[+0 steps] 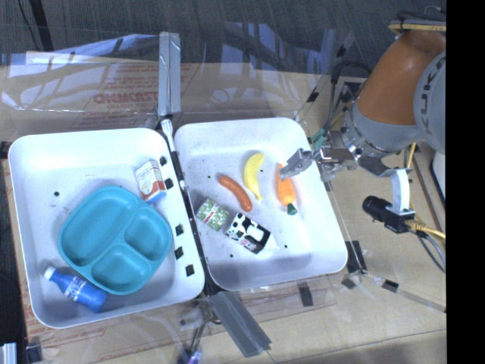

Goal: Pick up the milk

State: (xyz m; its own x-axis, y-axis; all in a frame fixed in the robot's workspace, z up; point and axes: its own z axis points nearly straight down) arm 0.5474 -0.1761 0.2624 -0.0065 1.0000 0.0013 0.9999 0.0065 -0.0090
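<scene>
The milk [248, 233] is a small carton with black and white cow patches. It lies on its side in the front middle of the right bin [322, 258]. My gripper [294, 164] hangs over the right side of that bin, just above the top of an orange carrot [286, 192]. It is well to the right of the milk and further back, and nothing shows in its grasp.
A yellow banana [253, 174], a red sausage [236, 192] and a green packet [213, 214] lie near the milk. The left bin [30, 203] holds a blue divided plate [114, 237], a blue bottle [76, 288] and a small red and white carton [149, 179].
</scene>
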